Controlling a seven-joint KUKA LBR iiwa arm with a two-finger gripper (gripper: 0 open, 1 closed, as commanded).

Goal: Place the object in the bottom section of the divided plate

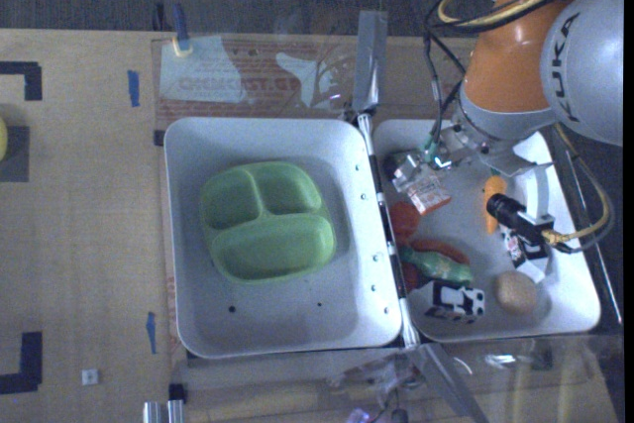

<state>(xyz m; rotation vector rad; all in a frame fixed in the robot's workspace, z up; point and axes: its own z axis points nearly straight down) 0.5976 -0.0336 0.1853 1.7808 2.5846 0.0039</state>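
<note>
Closest to the camera, in the right bin (586, 310), lay a black and white toy (456, 300) and a tan ball (516, 292). Just past them lay a green and red toy (436, 263), then a red toy (404, 216) by the wall between the bins. An orange toy (494, 185) lay a bit farther back. I think the object I had to move was one of these, but I could not tell which one.

In the left bin (198, 312), the green divided plate (207, 205) sat near the middle. Its big bottom section (277, 251) was on the side closest to the camera, and nothing lay in it. The two small sections were behind it.

My gripper (431, 158) hung over the far end of the right bin, just above a small red and white thing (428, 196). The toys lay from there toward the camera. The plate lay the other way, across the wall between the bins, toward the picture's left. So I think I had to pick up first and then cross that wall.

I could not tell if my gripper was open or shut, as it was too small and dark. I could not see any toy held in it.

Farthest back was my orange and grey arm (515, 64).
</note>
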